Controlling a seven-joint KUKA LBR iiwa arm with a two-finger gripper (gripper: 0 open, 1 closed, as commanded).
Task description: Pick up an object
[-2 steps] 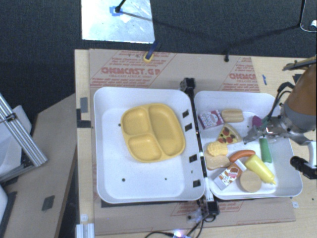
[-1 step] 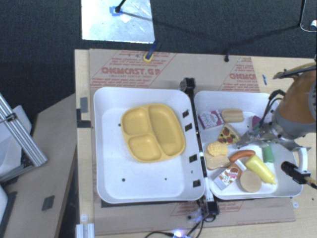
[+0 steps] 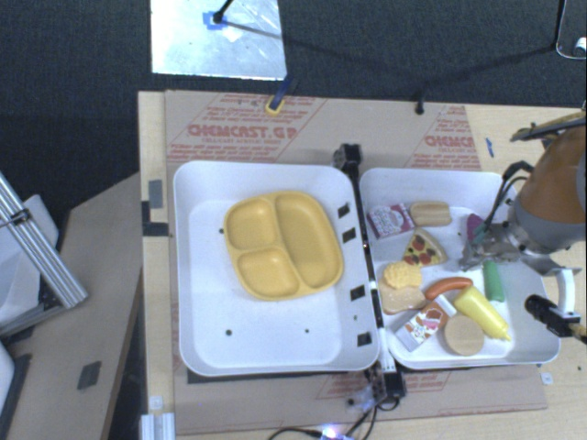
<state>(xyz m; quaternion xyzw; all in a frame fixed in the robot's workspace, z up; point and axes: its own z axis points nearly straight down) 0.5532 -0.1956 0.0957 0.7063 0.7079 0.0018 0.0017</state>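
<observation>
Likely the green piece [image 3: 494, 280] nearest the claw [image 3: 479, 247] was the target: a small plastic toy vegetable, light, stiff and smooth, apt to slip, best pinched across its narrow middle. It looked like a short dark-green stick, lying in the right bin [image 3: 431, 174] near its right side, just beside a yellow banana-like toy [image 3: 483, 313] and a red sausage [image 3: 447, 287]. The claw hung low over the bin's right part, close above the green piece; whether it was apart or together I could not tell. The left bin [image 3: 197, 273] carried a yellow divided plate [image 3: 280, 244] on the bench [image 3: 238, 122].
</observation>
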